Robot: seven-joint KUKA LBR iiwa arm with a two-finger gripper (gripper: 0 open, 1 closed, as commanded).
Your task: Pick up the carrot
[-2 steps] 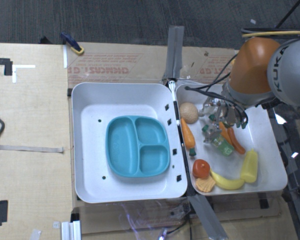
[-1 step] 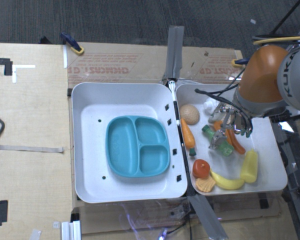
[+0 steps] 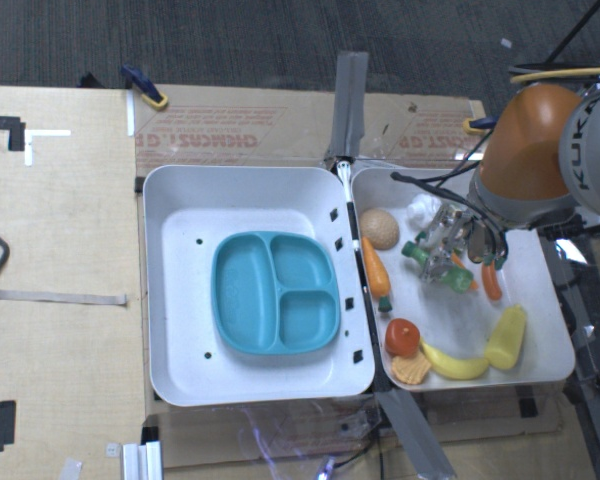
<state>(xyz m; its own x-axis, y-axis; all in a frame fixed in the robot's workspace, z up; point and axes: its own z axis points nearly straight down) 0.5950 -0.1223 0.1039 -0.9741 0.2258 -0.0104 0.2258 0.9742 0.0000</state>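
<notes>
The carrot (image 3: pixel 376 267) is orange with a green stub at its near end. It lies lengthwise against the left wall of the right bin (image 3: pixel 540 373). My gripper (image 3: pixel 443 248) hangs low over the middle of that bin, to the right of the carrot and apart from it. Green pieces (image 3: pixel 459 279) lie right beneath and beside the gripper. A smaller orange-red piece (image 3: pixel 492 281) rests to the gripper's right.
The right bin also holds a tan ball (image 3: pixel 380 229), a white crumpled item (image 3: pixel 421 208), a red tomato (image 3: pixel 402 336), a waffle-like piece (image 3: pixel 412 370), a banana (image 3: pixel 454 363) and a yellow piece (image 3: pixel 507 336). A blue divided plate (image 3: pixel 277 293) sits in the left bin (image 3: pixel 170 268).
</notes>
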